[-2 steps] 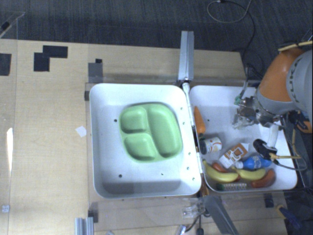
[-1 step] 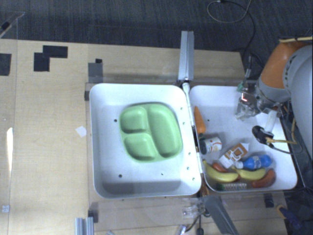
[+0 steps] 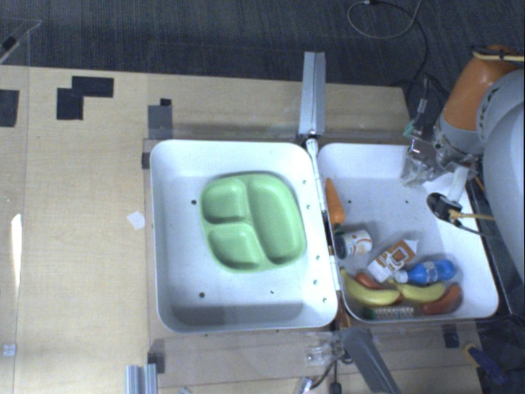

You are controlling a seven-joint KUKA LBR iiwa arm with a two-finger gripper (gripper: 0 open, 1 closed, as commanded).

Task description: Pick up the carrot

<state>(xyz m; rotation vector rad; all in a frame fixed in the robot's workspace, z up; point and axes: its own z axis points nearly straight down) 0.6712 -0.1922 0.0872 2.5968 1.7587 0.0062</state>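
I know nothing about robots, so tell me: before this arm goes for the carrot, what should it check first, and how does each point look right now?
1. Carrot located: ok. The carrot lies in the right bin, hard against its left wall.
2. Room around the carrot: not ok. The wall is right beside it, so closing on both sides may be awkward.
3. Top of the carrot uncovered: ok. Nothing lies over it; the small can sits just below its lower end.
4. Gripper position: not ok yet. The gripper is at the bin's upper right corner, apart from the carrot.
5. Gripper free of any load: cannot tell.
6. Path across the bin: ok. The bin floor between the gripper and the carrot is bare.
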